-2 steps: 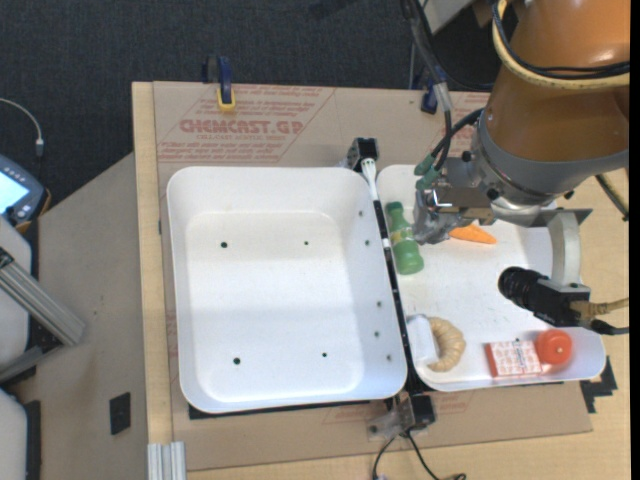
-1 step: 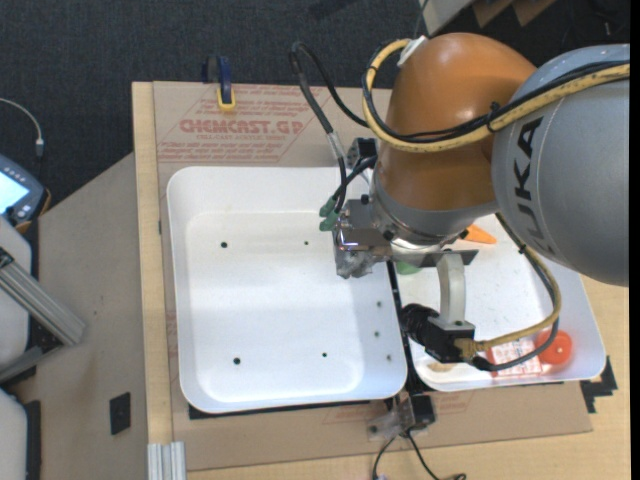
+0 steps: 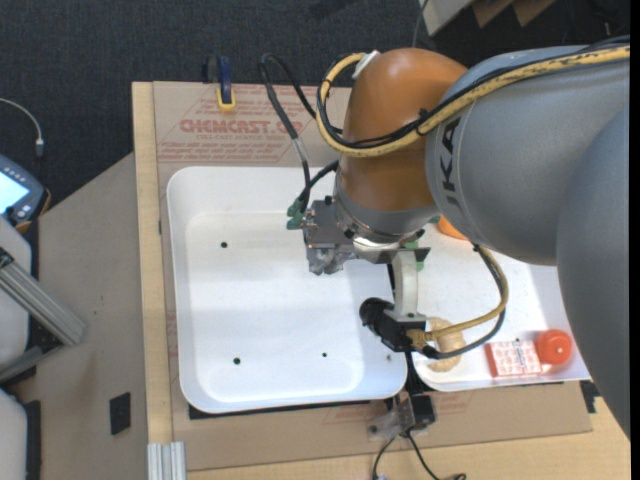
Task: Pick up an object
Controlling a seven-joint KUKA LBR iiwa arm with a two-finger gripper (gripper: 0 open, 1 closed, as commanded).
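The arm [image 3: 480,138] hangs over the seam between the bins, the gripper [image 3: 325,243] above the left bin [image 3: 200,268]. No object is seen held. Candidates lie in the right bin [image 3: 470,373]: a red ball [image 3: 555,347], a red-printed card [image 3: 512,359], a tan piece [image 3: 447,340]. The approach appears under way; the next move calls for shifting right and descending.

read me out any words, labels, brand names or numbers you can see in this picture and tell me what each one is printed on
"CHEMCAST" in red, on the brown protective sheet behind the left bin; the letters after it are hidden by cables.
"KA", the visible end of a brand name, on the grey arm.
Red and white label on the packet in the right bin: too small to read.
Lit screen at the left edge: too blurred to read.
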